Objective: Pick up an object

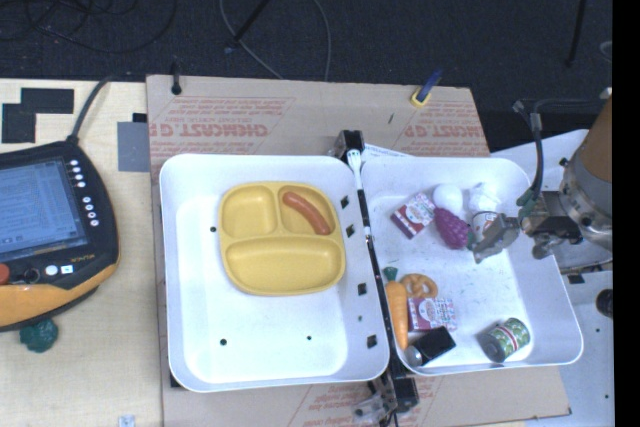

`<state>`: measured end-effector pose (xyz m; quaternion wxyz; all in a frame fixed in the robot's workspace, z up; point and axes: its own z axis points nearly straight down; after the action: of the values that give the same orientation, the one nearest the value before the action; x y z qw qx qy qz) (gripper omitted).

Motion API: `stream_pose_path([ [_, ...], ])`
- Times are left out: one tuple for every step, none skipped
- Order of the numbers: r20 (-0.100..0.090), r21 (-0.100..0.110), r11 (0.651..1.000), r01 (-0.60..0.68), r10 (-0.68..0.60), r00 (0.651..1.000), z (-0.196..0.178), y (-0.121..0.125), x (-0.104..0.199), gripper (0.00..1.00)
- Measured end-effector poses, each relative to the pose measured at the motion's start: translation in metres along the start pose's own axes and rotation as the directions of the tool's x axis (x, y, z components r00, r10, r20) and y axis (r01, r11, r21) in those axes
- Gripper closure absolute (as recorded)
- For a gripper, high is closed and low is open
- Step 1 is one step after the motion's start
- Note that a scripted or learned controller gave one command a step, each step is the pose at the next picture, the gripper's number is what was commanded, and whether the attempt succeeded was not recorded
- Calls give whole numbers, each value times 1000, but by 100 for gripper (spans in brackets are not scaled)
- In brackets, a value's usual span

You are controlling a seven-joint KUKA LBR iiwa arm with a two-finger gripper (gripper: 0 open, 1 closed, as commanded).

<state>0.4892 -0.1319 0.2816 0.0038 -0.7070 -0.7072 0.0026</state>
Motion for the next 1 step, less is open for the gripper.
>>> stream_pose_path([
  [1,-1,1000,-1,1,1000,54,120,8,0],
])
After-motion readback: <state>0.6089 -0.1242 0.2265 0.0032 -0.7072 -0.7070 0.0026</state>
